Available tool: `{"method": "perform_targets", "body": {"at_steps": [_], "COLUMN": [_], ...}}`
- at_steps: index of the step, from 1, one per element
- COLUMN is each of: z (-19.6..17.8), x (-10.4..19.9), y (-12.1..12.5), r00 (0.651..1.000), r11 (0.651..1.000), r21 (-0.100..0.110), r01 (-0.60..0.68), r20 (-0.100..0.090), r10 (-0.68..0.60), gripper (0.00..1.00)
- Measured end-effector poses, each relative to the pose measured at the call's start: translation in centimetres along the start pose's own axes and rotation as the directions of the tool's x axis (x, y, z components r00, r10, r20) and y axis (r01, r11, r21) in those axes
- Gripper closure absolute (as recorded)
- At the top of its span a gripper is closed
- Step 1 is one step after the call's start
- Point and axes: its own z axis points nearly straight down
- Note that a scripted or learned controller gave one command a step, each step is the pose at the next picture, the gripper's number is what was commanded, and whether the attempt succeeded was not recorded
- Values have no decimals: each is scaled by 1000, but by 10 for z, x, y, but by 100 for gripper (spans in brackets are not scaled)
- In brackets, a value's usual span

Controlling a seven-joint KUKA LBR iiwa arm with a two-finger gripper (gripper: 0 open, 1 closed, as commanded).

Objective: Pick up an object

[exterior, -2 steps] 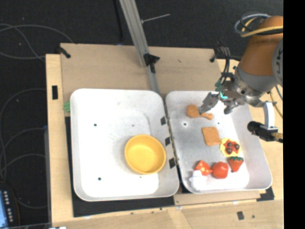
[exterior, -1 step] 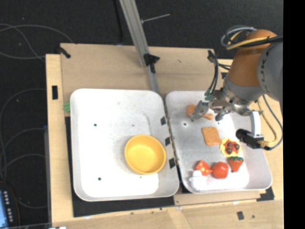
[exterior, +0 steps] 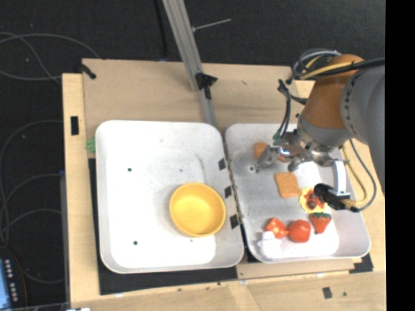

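My gripper (exterior: 279,162) hangs low over the back of the right bin (exterior: 249,180), reaching in from the right under the orange-banded wrist. Its two fingers stand apart, open, with bare bin floor between them. A small orange piece (exterior: 260,149) lies just behind the left finger. A tan square cracker-like piece (exterior: 287,184) lies just in front of the gripper. Further forward are a yellow and red toy (exterior: 310,200), a strawberry (exterior: 321,223), a red tomato (exterior: 299,230), a small red-orange piece (exterior: 275,227) and a white item (exterior: 267,243).
The left bin (exterior: 130,173) holds a yellow bowl (exterior: 197,208) near its right front. A grey metal post (exterior: 188,50) slants up from between the bins at the back. A black part (exterior: 329,197) and cables hang beside the arm at the right.
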Motion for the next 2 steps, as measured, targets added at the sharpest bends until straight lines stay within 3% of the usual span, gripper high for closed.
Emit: {"method": "perform_targets", "body": {"at_steps": [1,2], "z": [40,26], "x": [-2,-3], "y": [0,2], "r00": [1000,1000], "r11": [1000,1000], "r21": [-1,-7], "r01": [0,-4], "r20": [2,0], "r10": [0,4], "gripper": [0,100]}}
